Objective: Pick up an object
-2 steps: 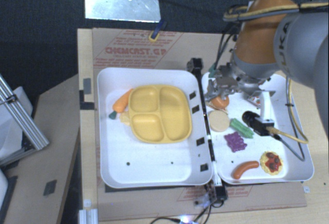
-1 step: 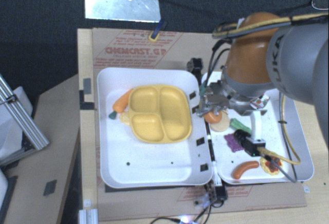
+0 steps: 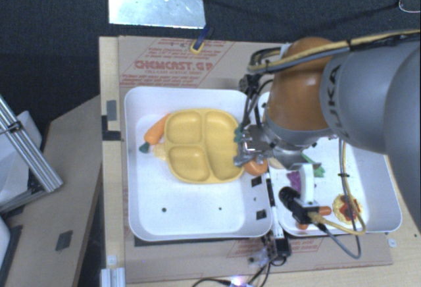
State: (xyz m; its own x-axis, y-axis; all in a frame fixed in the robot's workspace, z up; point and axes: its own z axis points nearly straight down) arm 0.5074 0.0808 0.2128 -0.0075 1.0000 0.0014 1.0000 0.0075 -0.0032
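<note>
My gripper hangs low over the right edge of the left bin, at the right rim of a yellow divided plate. A small orange object lies just below and to the right of the gripper, partly hidden by it; I cannot tell whether it is touched. An orange carrot with a green top lies against the plate's left side. The arm's large grey and orange wrist covers the upper part of the right bin.
In the right bin lie a purple piece, a green piece, a round yellow and red food item and a small orange item. Bare white floor of the left bin stretches in front of the plate. Cardboard lies under both bins.
</note>
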